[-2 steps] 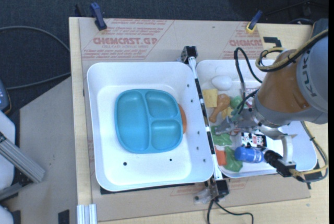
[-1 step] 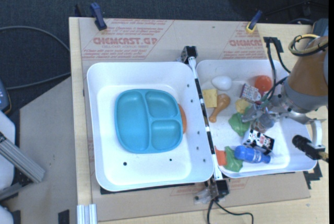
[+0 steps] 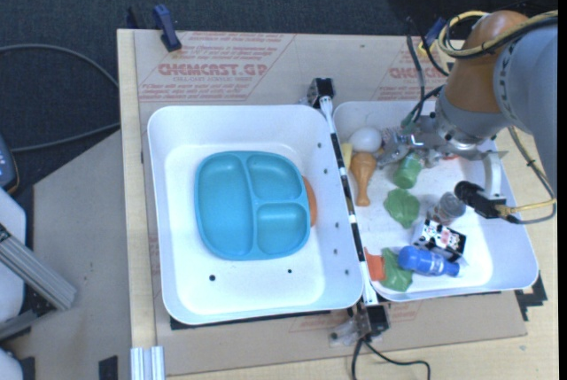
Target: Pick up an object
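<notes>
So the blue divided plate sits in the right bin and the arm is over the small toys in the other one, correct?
Not quite. The camera view shows the blue plate in the left bin; the arm is over the toys in the right bin.

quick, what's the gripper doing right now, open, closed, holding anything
Gripper: down in the right bin, right at a green object; whether it is open, closed or gripping cannot be told from this view.
</notes>
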Robot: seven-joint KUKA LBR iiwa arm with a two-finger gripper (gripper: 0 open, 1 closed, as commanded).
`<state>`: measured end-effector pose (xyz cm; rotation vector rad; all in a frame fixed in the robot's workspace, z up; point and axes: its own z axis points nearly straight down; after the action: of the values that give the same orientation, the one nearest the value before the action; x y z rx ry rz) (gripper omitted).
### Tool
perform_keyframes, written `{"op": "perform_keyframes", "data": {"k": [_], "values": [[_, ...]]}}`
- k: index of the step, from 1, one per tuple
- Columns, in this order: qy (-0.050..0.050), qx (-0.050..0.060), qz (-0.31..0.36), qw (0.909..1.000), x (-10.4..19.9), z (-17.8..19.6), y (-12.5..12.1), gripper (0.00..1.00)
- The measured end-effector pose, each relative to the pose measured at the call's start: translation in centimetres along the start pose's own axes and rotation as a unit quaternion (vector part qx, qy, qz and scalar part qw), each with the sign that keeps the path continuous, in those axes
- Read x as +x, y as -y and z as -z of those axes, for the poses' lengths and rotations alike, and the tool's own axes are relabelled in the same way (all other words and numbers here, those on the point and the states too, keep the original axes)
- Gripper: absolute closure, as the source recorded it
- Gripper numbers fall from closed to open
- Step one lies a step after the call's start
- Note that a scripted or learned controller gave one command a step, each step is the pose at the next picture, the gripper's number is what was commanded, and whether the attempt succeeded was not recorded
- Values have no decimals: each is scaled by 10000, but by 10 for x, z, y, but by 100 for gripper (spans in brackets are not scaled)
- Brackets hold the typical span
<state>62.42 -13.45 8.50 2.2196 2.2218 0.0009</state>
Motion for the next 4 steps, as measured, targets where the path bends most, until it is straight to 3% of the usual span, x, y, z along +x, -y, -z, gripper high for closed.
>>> {"op": "perform_keyframes", "data": {"k": [2, 3, 4], "values": [[-4, 14, -7, 10000, 6, 0, 35, 0], [-4, 14, -9, 10000, 11, -1, 83, 0], [6, 1, -11, 10000, -50, 0, 35, 0]]}}
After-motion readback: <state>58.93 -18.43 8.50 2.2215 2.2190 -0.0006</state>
